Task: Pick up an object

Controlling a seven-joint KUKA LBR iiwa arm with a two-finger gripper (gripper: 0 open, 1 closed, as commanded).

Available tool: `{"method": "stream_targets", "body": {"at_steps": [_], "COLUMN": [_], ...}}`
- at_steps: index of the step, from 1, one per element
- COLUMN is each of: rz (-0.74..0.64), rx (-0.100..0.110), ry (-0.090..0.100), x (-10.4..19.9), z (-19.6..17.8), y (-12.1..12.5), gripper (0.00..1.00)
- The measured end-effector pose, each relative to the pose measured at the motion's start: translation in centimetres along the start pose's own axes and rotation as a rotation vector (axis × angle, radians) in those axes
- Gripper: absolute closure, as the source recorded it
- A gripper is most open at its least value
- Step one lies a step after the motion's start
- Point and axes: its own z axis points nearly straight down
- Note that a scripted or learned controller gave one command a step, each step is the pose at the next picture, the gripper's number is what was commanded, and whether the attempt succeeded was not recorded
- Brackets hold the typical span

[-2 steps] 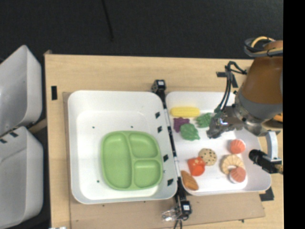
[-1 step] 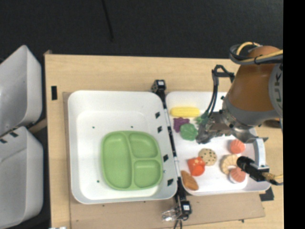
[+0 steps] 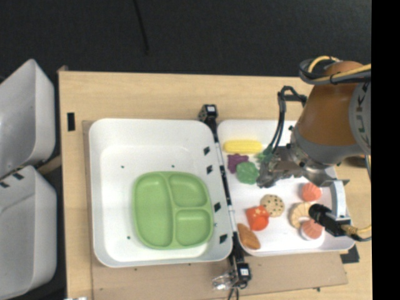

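The right bin (image 3: 282, 249) holds toy food: a yellow corn cob (image 3: 242, 146), a purple piece (image 3: 235, 162), a green broccoli-like piece (image 3: 247, 173), a cookie (image 3: 272, 204), a red piece (image 3: 257, 217), a brown bread piece (image 3: 249, 237), a shrimp-like piece (image 3: 301, 212) and pink-orange pieces (image 3: 310, 192). My gripper (image 3: 267, 172) hangs low over the bin's middle, just right of the green piece and touching or nearly touching it. Its dark fingers blend together.
The left bin (image 3: 106, 167) holds a green divided plate (image 3: 173, 210). The arm's orange and grey body (image 3: 331, 117) covers the right bin's far right part. A black cable and fitting (image 3: 331, 220) lie over the bin's right corner. Bare wooden bench surrounds both bins.
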Motion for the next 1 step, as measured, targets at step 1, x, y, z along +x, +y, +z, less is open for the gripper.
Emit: {"method": "stream_targets", "body": {"at_steps": [1], "rz": [0.000], "rx": [0.000], "ry": [0.001], "x": [-0.74], "z": [0.34], "y": [0.03], "gripper": [1.00]}}
